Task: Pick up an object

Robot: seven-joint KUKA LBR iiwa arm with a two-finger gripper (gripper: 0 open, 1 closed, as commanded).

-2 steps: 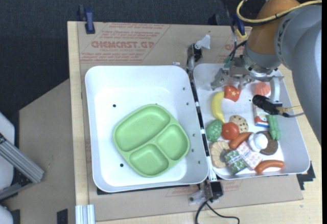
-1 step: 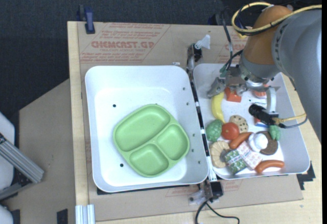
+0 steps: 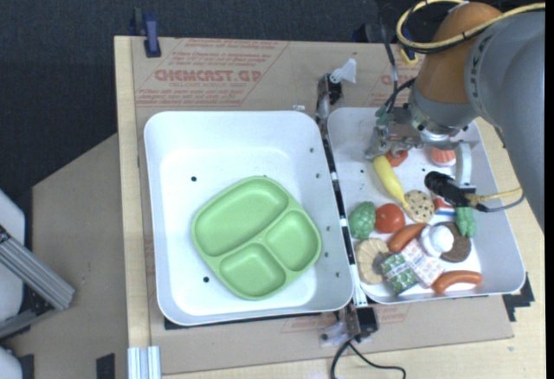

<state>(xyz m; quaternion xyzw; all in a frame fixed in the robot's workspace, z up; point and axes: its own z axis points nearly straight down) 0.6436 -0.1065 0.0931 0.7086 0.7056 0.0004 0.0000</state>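
Plainly the risk is a miss — the gripper (image 3: 387, 144) hangs low over the right bin (image 3: 351, 128) just above the yellow banana (image 3: 389, 180), its grip impossible to judge, and the crowded toy food nearby could get nudged instead

The brown board (image 3: 216, 74) beneath the bins is printed in red with "CHEMCAST GP" at its far left. The smaller red lines around it cannot be read.
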